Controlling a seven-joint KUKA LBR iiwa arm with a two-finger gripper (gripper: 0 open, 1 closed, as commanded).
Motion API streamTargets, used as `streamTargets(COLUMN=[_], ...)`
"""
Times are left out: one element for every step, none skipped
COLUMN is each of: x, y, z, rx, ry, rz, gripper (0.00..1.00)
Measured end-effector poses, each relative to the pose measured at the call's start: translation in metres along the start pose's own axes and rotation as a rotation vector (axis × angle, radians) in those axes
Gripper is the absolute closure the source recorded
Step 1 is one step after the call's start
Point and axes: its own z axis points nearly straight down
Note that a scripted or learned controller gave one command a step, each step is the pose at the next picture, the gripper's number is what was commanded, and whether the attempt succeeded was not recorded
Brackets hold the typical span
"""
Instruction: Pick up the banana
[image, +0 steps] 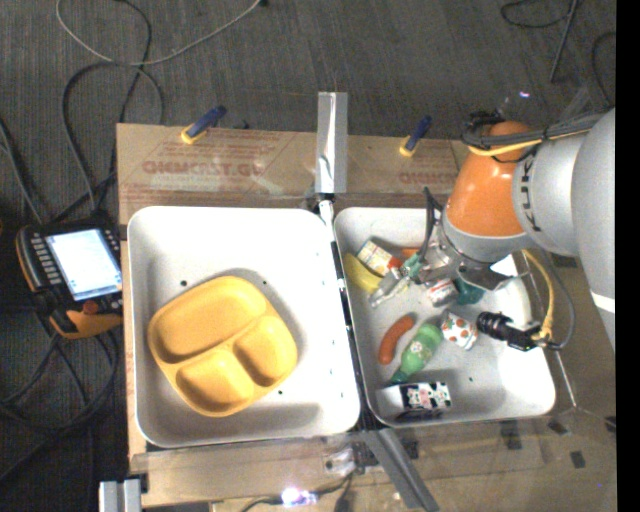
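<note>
Two shallow white bins side by side on a bench, contents listed left to right.

1. Handheld controller (72, 265), lit screen, off the bench at far left; a judged parking spot, out of the arm's reach.

2. Left bin (170, 225). Holds one yellow divided tray (222, 343), lying flat, rotated askew, compartments bare. Judged a likely receiving place, though the task asks only for a lift.

3. Right bin (520, 385). Clutter gathered toward its left and middle:
- Banana (360, 274), the task's thing: a yellow curved shape at the bin's left wall, upper half, partly covered by a small box (374, 256) beside it. Wall on one side and box on the other leave little room for fingers.
- Orange-red carrot-like piece (394, 338), slanted, below the banana.
- Green bottle-like item (418, 349), just right of the carrot piece, nearly touching it.
- Small white patterned item (458, 330), beside the green one.
- Dark printed carton (425, 397), near the bin's front edge.

4. Gripper (420, 275), hanging under the orange wrist band, low over the bin's middle, just right of the banana and box. Nothing visibly between its fingers; whether they stand apart or together cannot be told amid the clutter. Judged stage: approach, banana not yet grasped.

5. Arm, grey, entering from the right; a black cable (512, 331) trails across the bin's right side.
</note>
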Motion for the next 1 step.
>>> streamTargets(x=[-0.0215], y=[0.0322], z=[0.0253], rx=[-0.005], ry=[-0.002], rz=[0.225], gripper=[0.0])
